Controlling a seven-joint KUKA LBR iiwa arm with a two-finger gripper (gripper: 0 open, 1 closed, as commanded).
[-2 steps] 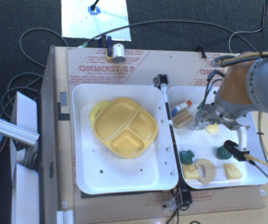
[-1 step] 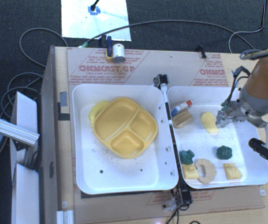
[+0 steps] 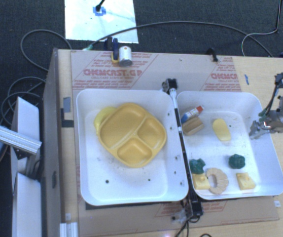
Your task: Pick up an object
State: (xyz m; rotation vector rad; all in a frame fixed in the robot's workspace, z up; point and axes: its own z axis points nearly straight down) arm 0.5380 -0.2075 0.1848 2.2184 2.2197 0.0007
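Two white bins sit side by side — the right bin [image 3: 260, 107] holds small pieces, among them a yellow block [image 3: 221, 130]. At its right rim hovers the gripper [image 3: 261, 126]; whether it is clenched or released I cannot tell.

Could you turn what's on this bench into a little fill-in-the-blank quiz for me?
1. The yellow divided plate lies in the ____ bin as the camera sees it.
2. The two dark blobs in the right bin are ____ in colour.
3. The gripper sits at the right bin's ____ edge in the view.
4. The ring-shaped wooden piece has a yellow block on its ____ side in the view.

Missing words: left; green; right; right
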